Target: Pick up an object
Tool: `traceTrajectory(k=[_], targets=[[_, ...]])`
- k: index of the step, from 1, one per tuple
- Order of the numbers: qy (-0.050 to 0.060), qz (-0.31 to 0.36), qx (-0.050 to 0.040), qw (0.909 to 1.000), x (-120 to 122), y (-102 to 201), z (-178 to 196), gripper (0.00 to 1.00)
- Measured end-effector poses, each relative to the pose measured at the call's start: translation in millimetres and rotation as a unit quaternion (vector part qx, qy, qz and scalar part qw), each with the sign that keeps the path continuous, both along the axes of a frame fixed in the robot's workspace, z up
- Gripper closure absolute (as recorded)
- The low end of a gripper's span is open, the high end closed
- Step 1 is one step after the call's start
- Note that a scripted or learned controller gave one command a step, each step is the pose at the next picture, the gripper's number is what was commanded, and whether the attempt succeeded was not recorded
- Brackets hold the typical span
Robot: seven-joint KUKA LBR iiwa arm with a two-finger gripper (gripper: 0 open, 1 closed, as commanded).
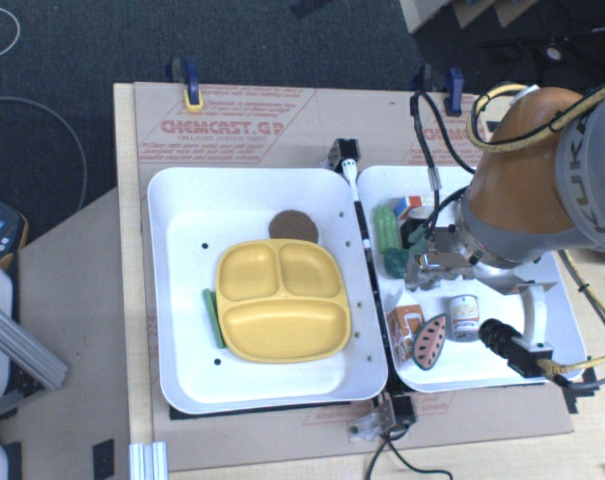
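Though the fingers' (419,260) state is unclear, they hover by a green bottle (388,236).

The yellow divided plastic tray (282,300) is looking smooth and faintly glossy. The two shallow white plastic bins (172,268) are showing a smooth sheen. The brown printed cardboard sheet (222,123) beneath is looking matt. The arm's orange band (517,168) is gleaming, glossy.
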State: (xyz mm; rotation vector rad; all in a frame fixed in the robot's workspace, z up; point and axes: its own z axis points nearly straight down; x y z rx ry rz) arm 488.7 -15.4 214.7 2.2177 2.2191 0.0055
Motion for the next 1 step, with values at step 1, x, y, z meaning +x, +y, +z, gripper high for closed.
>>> traceTrajectory(k=[1], targets=[[-0.002, 0.006, 0.0023, 1.0, -8.9, 92.9, 94.1, 1.0]])
